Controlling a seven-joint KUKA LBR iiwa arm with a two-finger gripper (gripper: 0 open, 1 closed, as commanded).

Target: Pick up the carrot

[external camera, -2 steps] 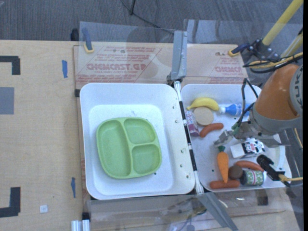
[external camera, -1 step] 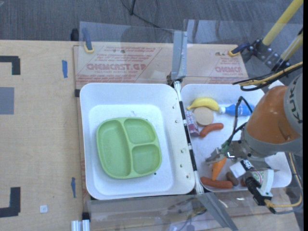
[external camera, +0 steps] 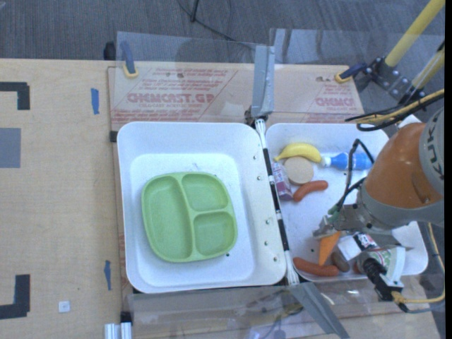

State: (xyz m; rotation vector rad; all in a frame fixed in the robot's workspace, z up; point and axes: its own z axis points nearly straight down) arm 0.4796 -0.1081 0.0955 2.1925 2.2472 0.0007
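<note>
Worktop (external camera: 56, 189): pale wood, flat; carries 2 shallow white bins side by side, rounded corners.

Left bin (external camera: 183, 143): 1 item; green plate (external camera: 169, 217), plastic-looking, rounded square, 3 compartments (1 long at left, 2 smaller at right).

Right bin (external camera: 304, 224): 9 loose items + gripper.
- carrot (external camera: 327, 248) x1; orange, smooth, tapered; in near half of right bin, approx. mid-width; long axis runs far-near w/ slight tilt; thick end far, directly under gripper; thin tip points near and a bit left, reaching the red sausage.
- banana (external camera: 300, 151) x1; yellow, curved; far part of bin.
- tan disc (external camera: 300, 170) x1; round, flat, matt; just near of banana.
- blue-and-white tube-shaped item (external camera: 351, 162) x1; right of banana, lying left-right.
- purple item (external camera: 281, 182) x1; small, by bin's left wall; type unclear.
- orange-red sausage (external camera: 311, 189) x1; glossy, slanted; mid-bin.
- red sausage (external camera: 316, 268) x1; glossy, lying left-right by near wall.
- brown item (external camera: 342, 263) x1; small, rounded; just right of carrot tip.
- white pack (external camera: 378, 260) x1; red/green print; near-right corner.

Gripper (external camera: 330, 226): down inside right bin, over carrot's thick end; jaws open or closed: can't tell; grip on carrot: can't tell. Arm (external camera: 402, 182): orange band, enters from right, covers bin's right side.
</note>
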